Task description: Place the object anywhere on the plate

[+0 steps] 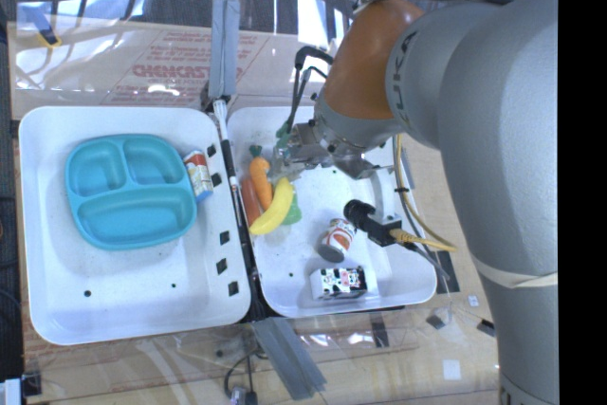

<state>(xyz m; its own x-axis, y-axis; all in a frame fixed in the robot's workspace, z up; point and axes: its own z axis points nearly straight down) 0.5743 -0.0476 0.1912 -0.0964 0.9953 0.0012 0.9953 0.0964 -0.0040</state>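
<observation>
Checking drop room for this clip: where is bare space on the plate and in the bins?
The plate's three compartments are bare, as is the left bin's floor below it. Crowded: the right bin, around the banana, carrot, can and box.

A robotics lab. Two white bins point(57, 299) sit on a bench point(142, 375) (clear shielding behind), beneath a KUKA arm point(455, 62).
</observation>
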